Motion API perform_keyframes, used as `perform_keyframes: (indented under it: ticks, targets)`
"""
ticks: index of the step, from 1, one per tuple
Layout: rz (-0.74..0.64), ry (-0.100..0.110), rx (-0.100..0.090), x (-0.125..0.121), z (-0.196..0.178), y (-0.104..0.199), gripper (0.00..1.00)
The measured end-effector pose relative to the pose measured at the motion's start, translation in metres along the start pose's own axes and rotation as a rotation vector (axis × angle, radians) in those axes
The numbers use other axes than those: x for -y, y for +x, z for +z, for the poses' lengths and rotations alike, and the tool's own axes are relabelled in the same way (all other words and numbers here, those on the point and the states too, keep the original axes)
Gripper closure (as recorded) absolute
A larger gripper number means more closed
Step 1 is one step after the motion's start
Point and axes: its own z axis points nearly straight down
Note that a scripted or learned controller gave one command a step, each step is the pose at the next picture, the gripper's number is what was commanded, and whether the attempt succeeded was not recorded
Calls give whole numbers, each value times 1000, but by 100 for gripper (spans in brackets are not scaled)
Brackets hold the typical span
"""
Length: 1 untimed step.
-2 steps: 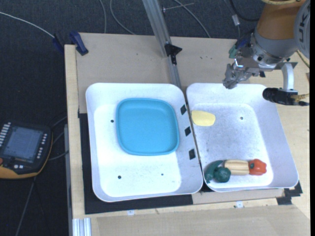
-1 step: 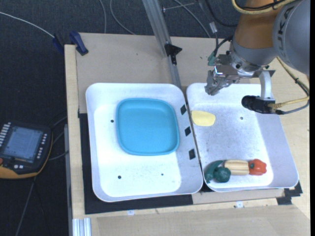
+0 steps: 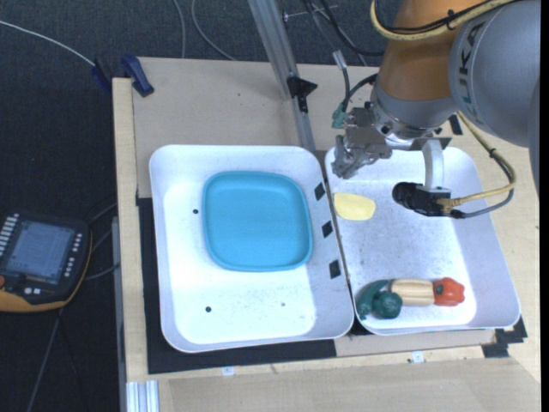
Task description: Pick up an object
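My gripper hangs over the back left corner of the right bin, its dark fingers pointing down. Just in front of it and slightly right, a flat pale yellow piece lies on the bin floor. Nothing shows between the fingers. Along the right bin's front wall lie a dark green rounded item, a tan stick-shaped item and a red item, touching in a row.
The left bin holds a light blue square plate. A black camera unit with a cable juts from the wrist over the right bin. A metal pole rises behind the bins. A pendant lies off the bench at left.
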Motion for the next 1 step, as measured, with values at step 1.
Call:
perform_keyframes:
  ticks: [1]
  targets:
    - [-1,1,0,24,3,54,100]
